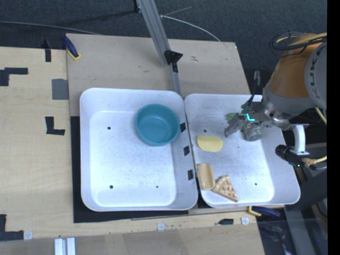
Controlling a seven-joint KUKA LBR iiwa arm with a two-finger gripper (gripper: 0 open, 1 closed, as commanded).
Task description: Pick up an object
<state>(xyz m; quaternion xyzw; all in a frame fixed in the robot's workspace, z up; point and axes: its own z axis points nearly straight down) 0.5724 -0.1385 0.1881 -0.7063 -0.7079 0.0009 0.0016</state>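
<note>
White plastic right bin (276,195) taken as landmark: blue bowl (157,124) well left of it, in left bin (101,158). Grey arm (297,84) entering over its right rim. Gripper (237,125) above its upper middle, fingers spread, nothing between them. Yellow oval piece (210,143) just below-left of gripper, apart. Brown roll (205,175) and pizza slice (225,188) crowding its lower-left wall: likely wall strike or slipped grasp there. Open floor around oval piece.
</note>
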